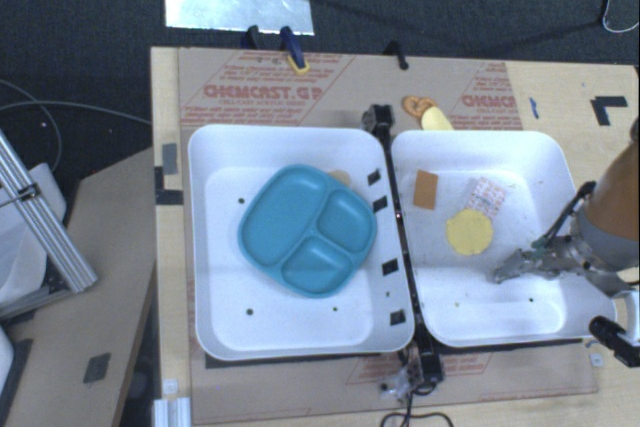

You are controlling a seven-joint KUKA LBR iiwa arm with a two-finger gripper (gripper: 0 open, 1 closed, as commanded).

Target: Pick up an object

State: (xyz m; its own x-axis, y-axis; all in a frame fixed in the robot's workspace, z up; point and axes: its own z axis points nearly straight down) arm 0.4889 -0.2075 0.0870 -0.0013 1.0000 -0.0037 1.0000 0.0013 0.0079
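In the right bin (480,320) lie a flat yellow round piece (469,233), a small orange-brown rectangle (426,189) and a pale packet with red print (486,196). My gripper (512,267) reaches in from the right and sits low over the bin floor, just below and to the right of the yellow piece. It touches none of the objects. A blue divided plate (307,229) lies in the left bin (225,315), with a small tan thing (341,177) peeking out at its far edge.
A black divider (397,245) with clips runs between the two bins. Behind the bins, on the board, lie a yellow and orange toy (428,113) and a blue-and-yellow clamp (293,49). An aluminium frame (35,220) stands at the left.
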